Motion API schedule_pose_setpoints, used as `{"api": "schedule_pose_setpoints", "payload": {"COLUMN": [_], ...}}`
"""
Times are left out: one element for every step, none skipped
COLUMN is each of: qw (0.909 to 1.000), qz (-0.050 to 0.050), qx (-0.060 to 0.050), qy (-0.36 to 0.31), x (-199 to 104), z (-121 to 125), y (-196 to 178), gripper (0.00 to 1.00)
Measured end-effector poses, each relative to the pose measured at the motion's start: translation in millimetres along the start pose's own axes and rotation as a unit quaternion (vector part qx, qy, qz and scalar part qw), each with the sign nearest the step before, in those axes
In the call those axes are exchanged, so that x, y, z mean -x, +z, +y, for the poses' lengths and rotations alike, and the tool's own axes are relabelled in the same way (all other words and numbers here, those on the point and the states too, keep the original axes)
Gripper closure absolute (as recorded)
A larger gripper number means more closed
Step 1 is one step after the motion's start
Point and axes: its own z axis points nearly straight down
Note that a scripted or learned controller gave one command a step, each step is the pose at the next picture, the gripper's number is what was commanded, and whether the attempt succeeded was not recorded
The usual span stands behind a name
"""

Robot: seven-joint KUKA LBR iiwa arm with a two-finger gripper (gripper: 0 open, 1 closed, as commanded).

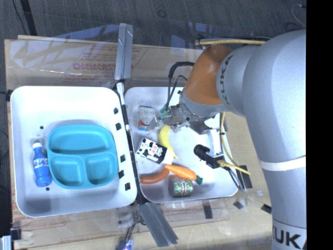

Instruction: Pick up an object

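Nearest you, well below the pincer (171,117), a green can (181,187) lies on its side by the front wall of the right bin (229,190). Just behind it a carrot (179,171) lies slantwise with its green end to the right. A reddish sausage (154,177) sits at its left end.

Next back, below and left of the pincer, is a black-and-white patterned box (151,150). The banana (165,138) lies against the box's right edge. Its long axis runs from right under the pincer toward the front of the bin, and its near end bends a little to the right. Its far end is hidden by the wrist, so you cannot see whether the pincer touches it.

You cannot tell whether the pincer is wide or narrow; the grey and orange arm covers it from above.

Left of the pincer sits what looks like a small packet (145,116), too blurred to read.

Far off to the left, the other bin (21,139) holds a blue divided tray (80,155), with a blue bottle (41,165) beside it.
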Motion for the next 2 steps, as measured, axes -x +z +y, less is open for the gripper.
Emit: {"api": "schedule_pose_setpoints", "payload": {"qw": [1.0, 1.0], "qz": [0.0, 0.0], "qx": [-0.001, 0.0], "qy": [-0.002, -0.002], "x": [0.5, 0.5], "z": [0.3, 0.3], "y": [-10.0, -10.1], "gripper": [1.0, 0.0]}}
